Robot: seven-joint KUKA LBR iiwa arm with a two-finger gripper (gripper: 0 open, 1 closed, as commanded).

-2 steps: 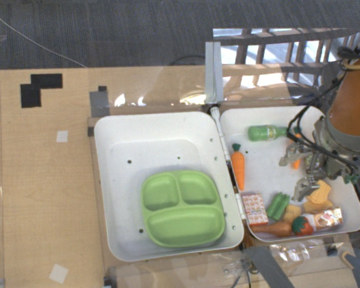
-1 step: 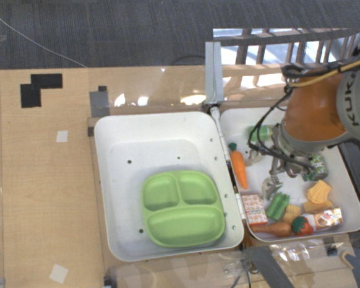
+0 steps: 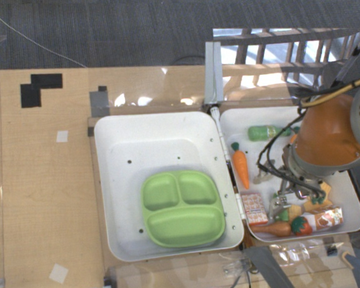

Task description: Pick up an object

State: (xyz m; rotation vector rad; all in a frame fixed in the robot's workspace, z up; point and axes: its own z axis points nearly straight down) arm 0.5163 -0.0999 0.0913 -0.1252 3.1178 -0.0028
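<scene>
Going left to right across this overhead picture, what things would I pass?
Black marks on the bench → green plate in the left bin → carrot → green bottle → orange band of the arm.

A divided plate [image 3: 182, 208] lies in the left bin [image 3: 115, 145], toward its front edge. In the right bin [image 3: 357, 210], a carrot [image 3: 240, 165] lies along the left wall, a bottle [image 3: 266, 131] near the back edge, and a small carton [image 3: 253, 208] toward the front-left corner.

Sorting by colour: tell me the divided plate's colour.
Light green plate, seen in the camera view.
</scene>
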